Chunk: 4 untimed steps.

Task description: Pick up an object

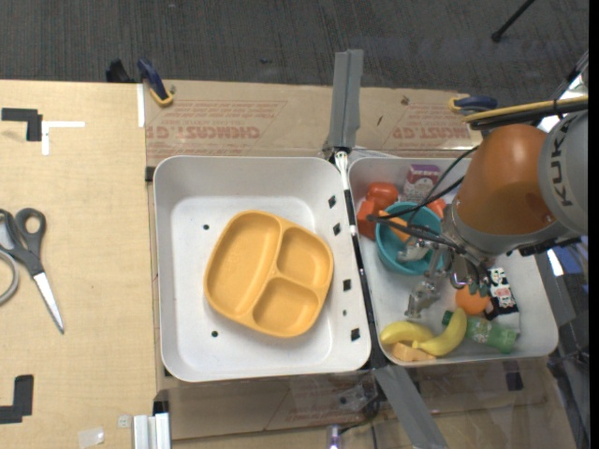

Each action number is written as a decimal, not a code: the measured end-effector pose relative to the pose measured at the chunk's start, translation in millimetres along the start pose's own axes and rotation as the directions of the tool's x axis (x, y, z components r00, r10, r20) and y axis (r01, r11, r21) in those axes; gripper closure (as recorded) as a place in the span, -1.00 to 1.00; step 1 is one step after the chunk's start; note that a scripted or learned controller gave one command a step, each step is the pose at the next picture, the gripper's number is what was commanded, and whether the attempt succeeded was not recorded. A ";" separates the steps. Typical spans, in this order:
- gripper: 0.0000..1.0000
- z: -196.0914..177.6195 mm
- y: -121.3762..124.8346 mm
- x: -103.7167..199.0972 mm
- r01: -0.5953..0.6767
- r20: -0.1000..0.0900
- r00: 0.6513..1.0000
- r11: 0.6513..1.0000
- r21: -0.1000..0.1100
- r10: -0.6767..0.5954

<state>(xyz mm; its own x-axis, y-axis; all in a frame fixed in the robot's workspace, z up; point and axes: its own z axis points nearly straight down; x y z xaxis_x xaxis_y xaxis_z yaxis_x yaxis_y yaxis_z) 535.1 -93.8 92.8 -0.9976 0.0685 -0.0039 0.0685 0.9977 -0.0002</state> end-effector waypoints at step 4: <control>-1.00 0.1 -3.5 -63.1 -0.264 0.000 0.965 0.965 0.000 0.264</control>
<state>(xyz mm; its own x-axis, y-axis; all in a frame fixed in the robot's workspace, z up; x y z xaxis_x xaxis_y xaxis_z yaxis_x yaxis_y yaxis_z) 597.9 -101.6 92.9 -0.9442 0.3292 -0.0041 0.3292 0.9442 0.0009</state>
